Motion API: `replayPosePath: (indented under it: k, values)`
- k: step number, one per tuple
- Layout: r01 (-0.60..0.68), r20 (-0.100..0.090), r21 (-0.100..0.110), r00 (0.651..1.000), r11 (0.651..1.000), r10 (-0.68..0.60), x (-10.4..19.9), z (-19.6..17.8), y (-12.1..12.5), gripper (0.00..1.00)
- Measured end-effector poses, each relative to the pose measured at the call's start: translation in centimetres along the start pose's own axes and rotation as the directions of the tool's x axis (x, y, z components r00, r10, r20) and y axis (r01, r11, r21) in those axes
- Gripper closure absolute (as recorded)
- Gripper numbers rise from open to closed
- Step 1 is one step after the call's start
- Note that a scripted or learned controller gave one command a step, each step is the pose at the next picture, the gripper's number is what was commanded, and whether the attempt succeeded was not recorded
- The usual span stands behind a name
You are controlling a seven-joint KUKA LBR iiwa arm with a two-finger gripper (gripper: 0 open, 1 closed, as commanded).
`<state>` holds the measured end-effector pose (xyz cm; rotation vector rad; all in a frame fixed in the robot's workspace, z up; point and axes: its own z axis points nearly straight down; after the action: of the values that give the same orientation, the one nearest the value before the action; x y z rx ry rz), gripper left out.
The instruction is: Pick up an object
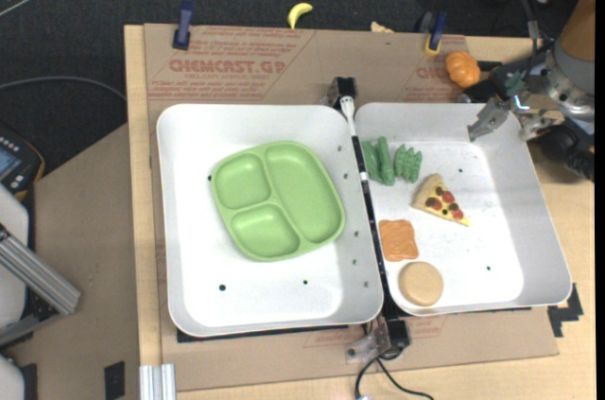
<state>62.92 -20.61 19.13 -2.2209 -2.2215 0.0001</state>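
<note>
fingers [492, 119]: state cannot tell, over right bin's [529, 228] far corner | pizza slice [440, 200]: lower left, well apart

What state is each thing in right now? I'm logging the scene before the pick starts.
gripper: over the right bin's far right corner, holding nothing.
green divided plate: flat in the left bin, compartments bare.
green beans: lying in the right bin, by the divider.
pizza slice: flat, mid right bin.
orange square piece: flat, near the divider.
round tan piece: flat, at the bin's near edge.
orange fruit: on the board behind the bins.
</note>
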Motion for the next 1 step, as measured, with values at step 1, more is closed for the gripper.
replayPosePath:
  k: [1]
  values:
    - [-0.003, -0.003, 0.0, 1.0, 1.0, 0.003, 3.91, 10.83, -5.62, 0.0]
